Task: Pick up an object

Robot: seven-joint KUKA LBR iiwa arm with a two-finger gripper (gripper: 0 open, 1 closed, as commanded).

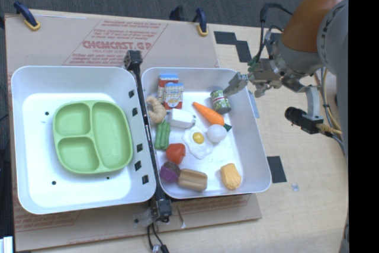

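Jaws (241,83): apart, holding nothing | poised at right bin (260,151) rim beside small can (221,101) | likely lining up that pick

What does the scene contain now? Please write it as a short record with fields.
left bin: holds a green divided plate
right bin: holds toy foods, among them carrot, fried egg, corn, small can
gripper: above the right bin's upper right corner, near the small can
held object: none seen
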